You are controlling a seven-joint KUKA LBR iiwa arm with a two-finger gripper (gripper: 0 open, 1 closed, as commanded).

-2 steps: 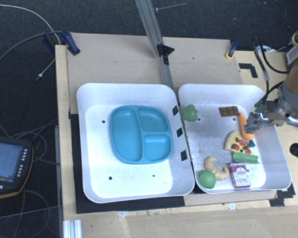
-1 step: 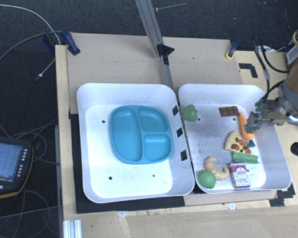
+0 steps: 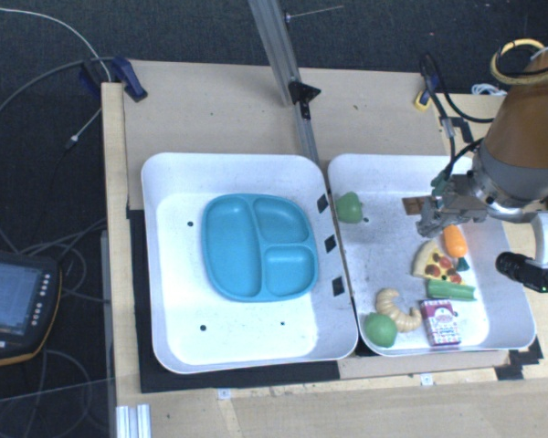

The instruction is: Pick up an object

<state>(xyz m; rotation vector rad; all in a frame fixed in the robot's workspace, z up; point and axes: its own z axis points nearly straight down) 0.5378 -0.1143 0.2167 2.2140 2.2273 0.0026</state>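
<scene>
The right bin (image 3: 384, 176) holds several toy foods: a green round fruit (image 3: 349, 207) at its left edge, an orange carrot (image 3: 454, 242), a pizza slice (image 3: 437, 263), a green pepper piece (image 3: 451, 290), a curled beige shrimp (image 3: 397, 307), a green apple (image 3: 380, 328) and a red-and-white box (image 3: 441, 323). My gripper (image 3: 436, 221) hangs over the bin's right half, just left of the carrot and above the pizza slice. Nothing shows between its fingers.
A blue divided plate (image 3: 258, 245) lies in the left bin (image 3: 164, 272). A metal pole (image 3: 276, 39) slants in from the top between the bins. Cables and a pendant (image 3: 14, 304) lie left of the bench.
</scene>
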